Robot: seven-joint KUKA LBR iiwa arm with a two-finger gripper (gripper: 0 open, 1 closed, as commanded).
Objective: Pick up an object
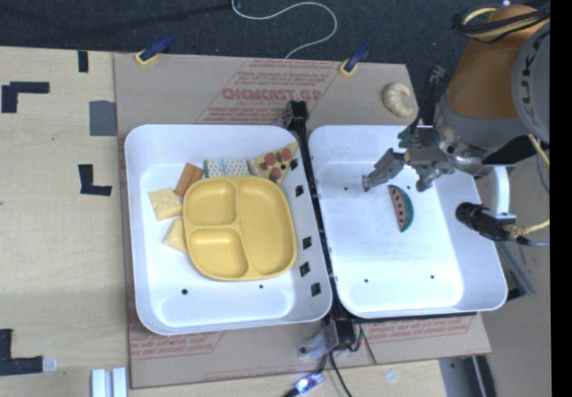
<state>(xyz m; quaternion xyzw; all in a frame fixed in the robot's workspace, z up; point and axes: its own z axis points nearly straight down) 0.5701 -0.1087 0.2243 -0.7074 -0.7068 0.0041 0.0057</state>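
A wooden bench (pixel 54 234) carries a cardboard sheet (pixel 259 91) bearing two white bins (pixel 143 288).

Yellow plate (pixel 239 228), white bins (pixel 402 300) (green-rimmed red watermelon slice (pixel 401 208)).

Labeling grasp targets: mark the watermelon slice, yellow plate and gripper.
watermelon slice (pixel 401 208), camera view, middle of the slice
yellow plate (pixel 239 227), camera view, centre divider
gripper (pixel 399 173), camera view, between its fingertips

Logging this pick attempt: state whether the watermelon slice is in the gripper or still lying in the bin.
Lying in the bin. The watermelon slice rests flat on the right bin floor, below the gripper, not between its fingers.
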